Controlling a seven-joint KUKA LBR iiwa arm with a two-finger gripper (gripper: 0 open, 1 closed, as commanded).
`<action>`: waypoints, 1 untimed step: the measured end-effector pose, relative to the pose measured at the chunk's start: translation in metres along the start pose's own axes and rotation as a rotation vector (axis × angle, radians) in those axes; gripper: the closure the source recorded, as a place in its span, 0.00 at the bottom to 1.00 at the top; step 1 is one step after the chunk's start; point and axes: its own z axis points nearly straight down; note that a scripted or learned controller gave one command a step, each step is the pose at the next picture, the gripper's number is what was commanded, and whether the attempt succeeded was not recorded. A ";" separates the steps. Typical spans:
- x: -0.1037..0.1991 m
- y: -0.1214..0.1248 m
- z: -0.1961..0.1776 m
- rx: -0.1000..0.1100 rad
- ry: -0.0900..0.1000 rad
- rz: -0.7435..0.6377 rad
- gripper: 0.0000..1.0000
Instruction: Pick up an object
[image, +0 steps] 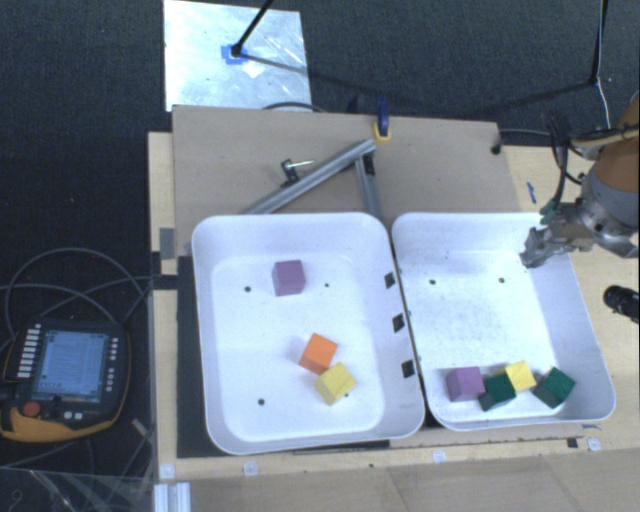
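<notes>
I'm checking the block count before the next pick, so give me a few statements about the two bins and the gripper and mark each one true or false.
1. The left bin holds three blocks: a purple block, an orange block and a yellow block. True.
2. The orange block sits in the right bin. False: it is in the left bin, touching the yellow block.
3. The right bin's four blocks are clustered along its near edge. True: a purple cube, a dark green cube, a yellow cube and a second green cube.
4. The gripper is over the left bin. False: it is at the right bin's far right corner.
5. The gripper is gripping a green cube. False: both green cubes lie in the bin, well apart from it.
</notes>
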 end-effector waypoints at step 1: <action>0.053 -0.011 0.006 0.006 0.004 -0.005 1.00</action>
